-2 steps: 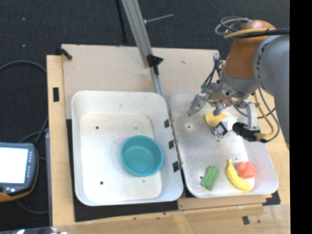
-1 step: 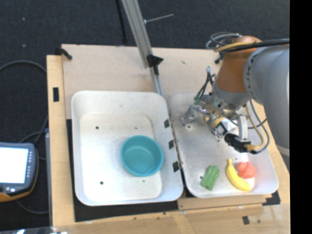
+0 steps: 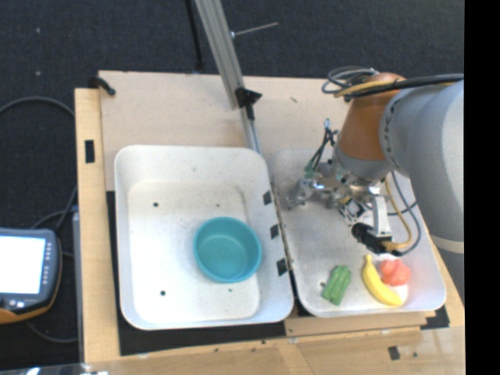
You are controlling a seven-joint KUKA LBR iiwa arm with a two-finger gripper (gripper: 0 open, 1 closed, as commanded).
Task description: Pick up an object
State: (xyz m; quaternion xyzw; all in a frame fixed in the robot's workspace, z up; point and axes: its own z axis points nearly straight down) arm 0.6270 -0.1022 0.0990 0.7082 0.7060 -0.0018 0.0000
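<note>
While fingers (image 3: 301, 196) unreadable | round teal bowl (image 3: 227, 248) | curved banana (image 3: 380, 283) | knobbly green vegetable (image 3: 337, 283)

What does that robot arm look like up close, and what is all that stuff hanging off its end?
The arm is a thick, rounded grey tube with an orange band above the wrist. Thin dark cables loop over the top of it. At its end sits a small metal pincer cluttered with wires and black-and-white fittings.
</note>
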